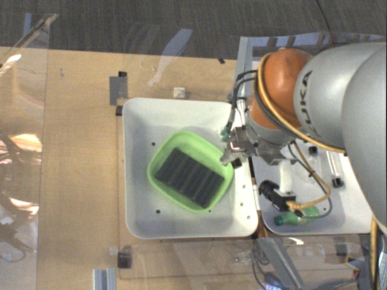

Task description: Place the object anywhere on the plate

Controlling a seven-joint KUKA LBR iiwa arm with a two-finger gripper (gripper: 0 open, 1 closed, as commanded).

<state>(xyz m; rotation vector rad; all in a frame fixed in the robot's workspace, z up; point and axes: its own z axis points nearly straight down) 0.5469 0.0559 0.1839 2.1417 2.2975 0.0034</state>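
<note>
Green plate [158, 162] sits in left bin [136, 210], tilted. Dark ribbed object [188, 175] lies flat on plate, centered. End effector [233, 151] hovers at plate's right rim, near bin divider; finger opening can't be made out, nothing seen gripped. Right bin [338, 213] holds green-tipped item [290, 219], well clear of plate.

Green plate [162, 154], rounded-square with a raised rim, lying tilted like a diamond inside the left white bin [139, 216], toward that bin's right half and near its right wall. Resting flat on the plate: a dark, ribbed rectangular object [188, 175], its long edges running parallel to the plate's slanted sides, covering most of the plate's floor and leaving a green border showing all round. Object's ridges running lengthwise, charcoal to black in colour.
</note>
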